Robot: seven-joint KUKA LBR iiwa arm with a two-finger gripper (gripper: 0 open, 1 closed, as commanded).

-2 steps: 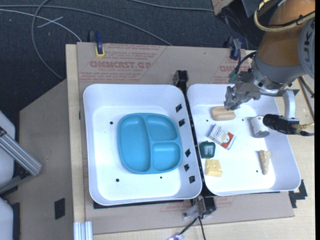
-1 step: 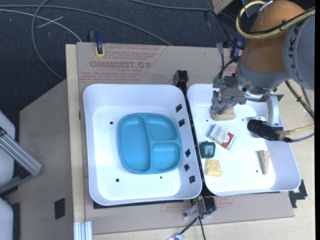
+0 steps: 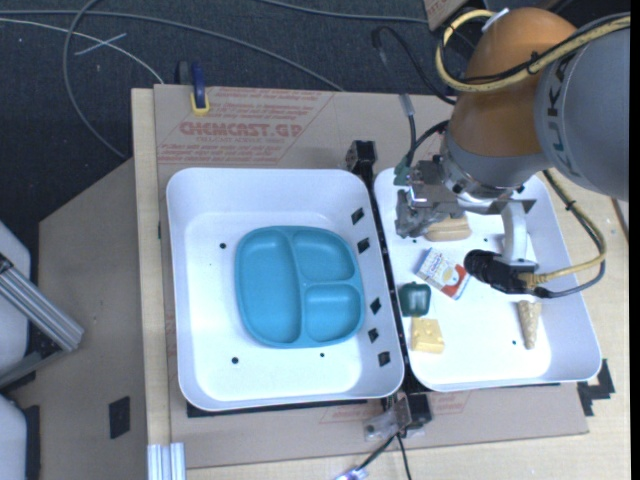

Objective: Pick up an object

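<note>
My gripper [image 3: 418, 216] hangs low over the back left part of the right bin [image 3: 570, 353], under the arm's grey and orange wrist. A tan bun-shaped piece [image 3: 449, 230] lies right beside it, touching or nearly touching its right side. In front of that lies a small white packet with red and blue print [image 3: 441, 269]. A dark teal block [image 3: 414, 298] and a yellow cheese wedge [image 3: 428, 335] sit near the bin's left wall. Toward the front right lies a tan cone [image 3: 527, 324].
The left bin [image 3: 195, 218] holds a blue divided plate [image 3: 299, 285]. A black-clipped divider [image 3: 374, 258] runs between the two bins. Cardboard with red print lies behind the bins, and cables trail over the dark floor at the back.
</note>
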